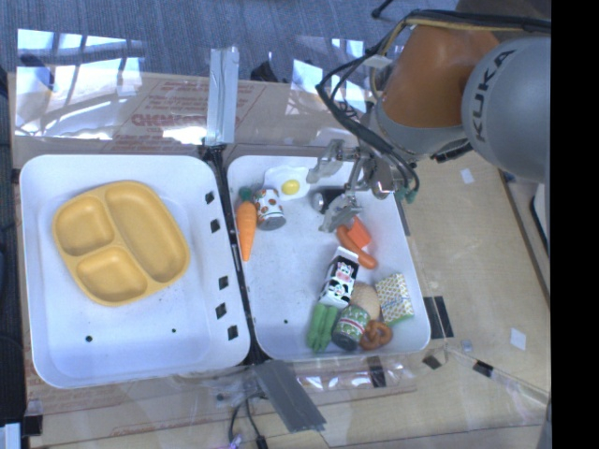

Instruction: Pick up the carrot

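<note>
While the end effector (344, 187) hangs over the right bin (281, 330), I cannot tell its state. One carrot (246, 229) lies by that bin's left wall, lengthwise, green top (245, 195) away from me, tip toward me.

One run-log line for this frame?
arm: over right bin | gripper: above bin's upper middle | carrot: lying at left wall, ungrasped | yellow tray: left bin

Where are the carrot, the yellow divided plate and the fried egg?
carrot (246, 230): camera view, middle of its orange body, by the right bin's left wall.
yellow divided plate (140, 215): camera view, bare floor of its long compartment.
fried egg (291, 188): camera view, on the yolk.
</note>
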`<state>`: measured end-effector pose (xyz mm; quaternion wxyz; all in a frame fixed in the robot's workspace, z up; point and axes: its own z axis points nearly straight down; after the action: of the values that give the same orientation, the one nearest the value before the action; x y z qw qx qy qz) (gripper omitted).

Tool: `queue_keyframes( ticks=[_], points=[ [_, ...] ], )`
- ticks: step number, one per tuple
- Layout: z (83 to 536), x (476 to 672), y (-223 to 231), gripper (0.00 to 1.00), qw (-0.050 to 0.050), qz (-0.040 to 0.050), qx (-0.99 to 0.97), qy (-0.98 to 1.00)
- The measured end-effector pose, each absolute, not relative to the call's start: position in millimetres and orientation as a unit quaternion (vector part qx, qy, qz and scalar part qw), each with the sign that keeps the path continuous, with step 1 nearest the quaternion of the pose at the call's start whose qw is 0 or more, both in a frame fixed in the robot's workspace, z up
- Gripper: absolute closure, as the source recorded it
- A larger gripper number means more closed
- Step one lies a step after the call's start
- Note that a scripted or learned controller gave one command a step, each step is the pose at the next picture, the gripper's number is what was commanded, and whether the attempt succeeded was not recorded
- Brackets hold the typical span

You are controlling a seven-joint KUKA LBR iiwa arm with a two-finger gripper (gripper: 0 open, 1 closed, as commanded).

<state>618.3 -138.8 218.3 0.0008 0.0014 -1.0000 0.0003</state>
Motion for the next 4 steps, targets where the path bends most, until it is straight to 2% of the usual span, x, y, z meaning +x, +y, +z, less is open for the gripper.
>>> queue_keyframes(
  ticks=[1,2,3,4],
  points=[
    [96.2,602.2,-210.7,0.00,0.005,-0.0008,-0.074,-0.997],
    [90.5,576.1,-200.5,0.00,0.001,-0.0003,-0.223,-0.975],
    [89.1,564.4,-166.9,0.00,0.004,0.0000,-0.347,-0.938],
    [90.4,646.8,-116.4,0.00,0.001,-0.0004,-0.389,-0.921]
  ],
)
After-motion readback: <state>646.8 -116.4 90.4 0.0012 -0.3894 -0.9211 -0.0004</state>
